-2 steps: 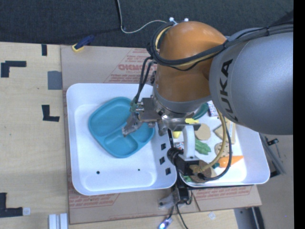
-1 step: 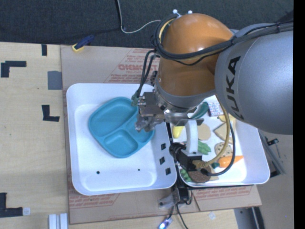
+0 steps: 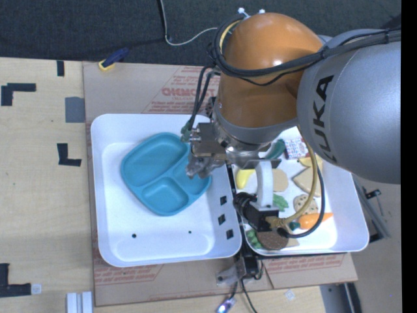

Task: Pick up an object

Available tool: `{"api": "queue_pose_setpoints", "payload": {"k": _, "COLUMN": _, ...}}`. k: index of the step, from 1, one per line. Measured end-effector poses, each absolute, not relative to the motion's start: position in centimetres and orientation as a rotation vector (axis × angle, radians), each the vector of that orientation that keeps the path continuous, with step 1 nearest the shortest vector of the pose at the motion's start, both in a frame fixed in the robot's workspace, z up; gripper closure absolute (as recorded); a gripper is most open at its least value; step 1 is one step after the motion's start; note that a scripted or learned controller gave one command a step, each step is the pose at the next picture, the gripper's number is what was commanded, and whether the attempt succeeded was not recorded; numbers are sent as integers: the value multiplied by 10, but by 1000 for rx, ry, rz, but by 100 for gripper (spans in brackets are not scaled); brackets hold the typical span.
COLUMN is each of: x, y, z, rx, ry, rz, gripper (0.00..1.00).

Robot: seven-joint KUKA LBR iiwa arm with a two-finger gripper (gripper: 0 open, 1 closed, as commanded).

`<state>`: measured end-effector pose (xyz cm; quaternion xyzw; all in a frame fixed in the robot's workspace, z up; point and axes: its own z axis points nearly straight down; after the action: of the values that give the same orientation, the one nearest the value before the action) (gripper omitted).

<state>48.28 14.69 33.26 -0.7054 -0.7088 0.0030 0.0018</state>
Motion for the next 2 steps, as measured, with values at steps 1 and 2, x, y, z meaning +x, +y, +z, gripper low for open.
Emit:
{"api": "queue_pose_setpoints", "payload": {"k": 1, "x": 484, "y": 123, "z": 349, "rx": -2222, "ry": -2221, "rz": 1, "gripper": 100}}
{"api": "queue_pose_setpoints", "payload": {"k": 2, "x": 481, "y": 154, "z": 255, "rx": -2214, "ry": -2220, "rz": 17, "gripper": 100}}
